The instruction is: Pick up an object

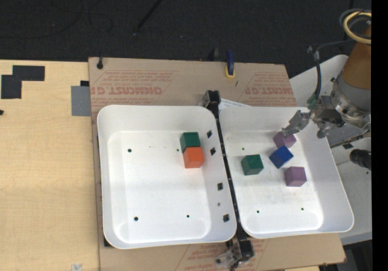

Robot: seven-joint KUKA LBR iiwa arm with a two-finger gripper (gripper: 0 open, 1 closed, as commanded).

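Sitting left of the blue block: a green-and-orange pair, then a green cube. Right above it, the tool touches a purple block; grip unclear, nothing lifted yet.

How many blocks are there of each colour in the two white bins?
Green blocks: 2
Purple blocks: 2
Orange block: 1
Blue block: 1
Total: 6
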